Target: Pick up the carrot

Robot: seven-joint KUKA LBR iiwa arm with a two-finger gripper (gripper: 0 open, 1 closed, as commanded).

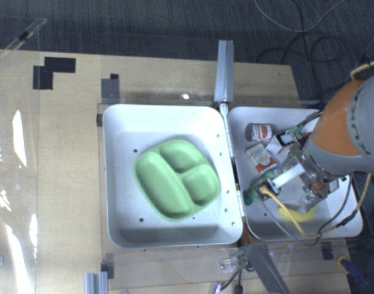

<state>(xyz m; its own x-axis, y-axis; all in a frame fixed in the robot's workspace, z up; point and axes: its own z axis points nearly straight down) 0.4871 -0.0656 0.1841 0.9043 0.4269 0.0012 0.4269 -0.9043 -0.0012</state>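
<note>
Hand (310,192) low inside right bin (263,225); grip state cannot be determined.
Carrot (252,195): green end visible against the bin's left wall, near the hand; can (259,131) toward the bin's far-left corner.

The only part of the carrot (251,195) I can make out is a small dark-green tuft (leafy top, I think), sitting low against the left wall of the right bin (258,222), about halfway along that wall. It looks to be lying flat on the white floor, green end toward the wall. I can't tell the orange body's shape or heading, because everything just right of the tuft is covered by the arm (349,133) and its hardware.
</note>
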